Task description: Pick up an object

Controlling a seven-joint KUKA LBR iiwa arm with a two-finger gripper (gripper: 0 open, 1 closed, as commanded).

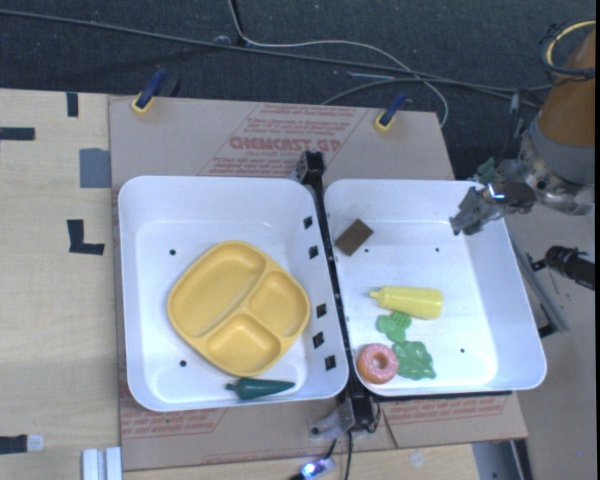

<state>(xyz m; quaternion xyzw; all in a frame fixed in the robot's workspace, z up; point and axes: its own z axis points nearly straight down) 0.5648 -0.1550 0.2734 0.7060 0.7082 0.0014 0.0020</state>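
On the left side of the table sits the left bin [140,268], and in it a yellow divided plate [238,306] lies near the middle, tilted on a diagonal. Just below the plate, against the bin's near wall, lies a dark green pepper-like toy [263,389].

Across the divider, the right bin [500,298] holds the likely candidates for the pick. A small brown block [354,236] lies near the bin's far left corner, well apart from the rest. Lower down, a yellow bottle-shaped toy [408,301] lies on its side near the bin's middle; just below it is a green leafy piece [405,345], and a pink doughnut [377,363] touches that green piece at the near left corner.

At the far right corner of the right bin, the tool [472,214] hovers over the rim, with nothing between its dark fingers; how far they are parted cannot be told at this size.

The step in hand looks like the approach: no object has been grasped yet. The next move would call for travelling leftward and toward the near side of the bin, then lowering over one item. The yellow bottle seems the easiest target, as it lies clear of the walls, though its rounded body could roll or slip out of a poor grip.
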